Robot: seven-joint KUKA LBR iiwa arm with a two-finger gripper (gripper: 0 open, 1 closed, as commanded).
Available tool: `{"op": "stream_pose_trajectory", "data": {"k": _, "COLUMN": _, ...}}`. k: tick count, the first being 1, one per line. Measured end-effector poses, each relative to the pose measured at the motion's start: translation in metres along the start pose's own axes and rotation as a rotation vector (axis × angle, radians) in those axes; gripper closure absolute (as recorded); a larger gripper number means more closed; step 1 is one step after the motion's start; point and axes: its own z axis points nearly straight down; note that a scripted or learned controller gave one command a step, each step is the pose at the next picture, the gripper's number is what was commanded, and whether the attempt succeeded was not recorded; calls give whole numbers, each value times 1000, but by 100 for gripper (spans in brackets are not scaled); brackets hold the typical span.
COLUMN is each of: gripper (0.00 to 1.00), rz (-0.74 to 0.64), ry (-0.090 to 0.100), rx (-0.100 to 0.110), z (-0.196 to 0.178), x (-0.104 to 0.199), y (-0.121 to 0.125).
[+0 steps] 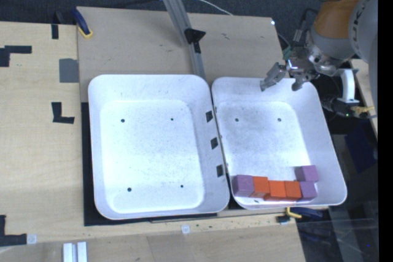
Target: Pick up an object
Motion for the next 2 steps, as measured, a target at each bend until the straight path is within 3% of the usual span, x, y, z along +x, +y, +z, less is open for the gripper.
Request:
{"op": "stream_pose_trajectory", "data": {"k": 1, "gripper": 0, "rz": -6, "ry": 4, "rx": 1, "z": 9, "x": 105, "y": -1}}
{"op": "stream_pose_trajectory", "data": {"k": 2, "gripper": 0, "rz": -7, "ry": 4, "rx": -2, "z": 17, "x": 255, "y": 27}}
